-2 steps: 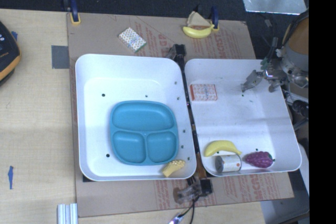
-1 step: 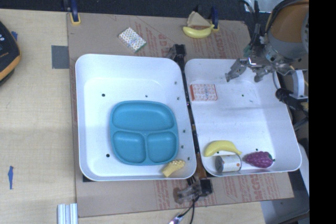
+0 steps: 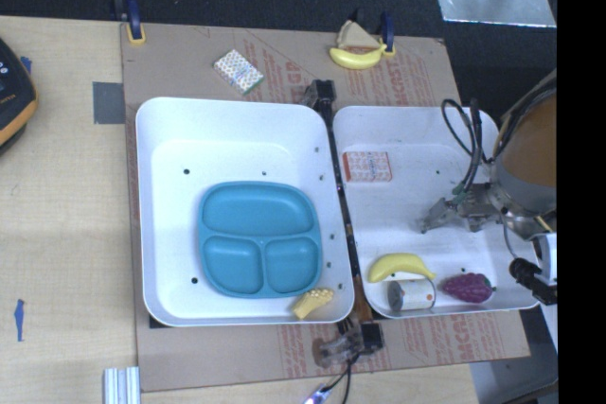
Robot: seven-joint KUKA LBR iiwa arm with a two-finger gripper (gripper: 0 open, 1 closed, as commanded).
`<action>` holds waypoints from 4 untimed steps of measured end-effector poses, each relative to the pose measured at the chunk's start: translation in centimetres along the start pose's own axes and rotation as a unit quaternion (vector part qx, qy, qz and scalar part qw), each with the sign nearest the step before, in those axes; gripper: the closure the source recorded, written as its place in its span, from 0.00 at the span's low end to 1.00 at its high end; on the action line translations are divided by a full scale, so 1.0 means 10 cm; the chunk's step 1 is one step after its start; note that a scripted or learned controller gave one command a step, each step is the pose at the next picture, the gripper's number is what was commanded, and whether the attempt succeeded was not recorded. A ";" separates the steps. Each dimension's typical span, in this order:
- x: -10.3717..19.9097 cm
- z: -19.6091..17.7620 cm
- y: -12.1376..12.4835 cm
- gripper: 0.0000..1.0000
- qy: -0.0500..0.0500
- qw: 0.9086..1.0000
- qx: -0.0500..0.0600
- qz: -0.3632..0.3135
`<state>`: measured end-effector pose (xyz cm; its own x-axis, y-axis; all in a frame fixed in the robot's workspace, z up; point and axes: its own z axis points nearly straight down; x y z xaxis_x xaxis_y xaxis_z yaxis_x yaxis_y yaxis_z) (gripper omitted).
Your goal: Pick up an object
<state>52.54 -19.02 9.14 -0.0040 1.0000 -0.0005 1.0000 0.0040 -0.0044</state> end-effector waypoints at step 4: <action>1.33 -1.01 0.59 1.00 0.000 1.000 0.000 -0.001</action>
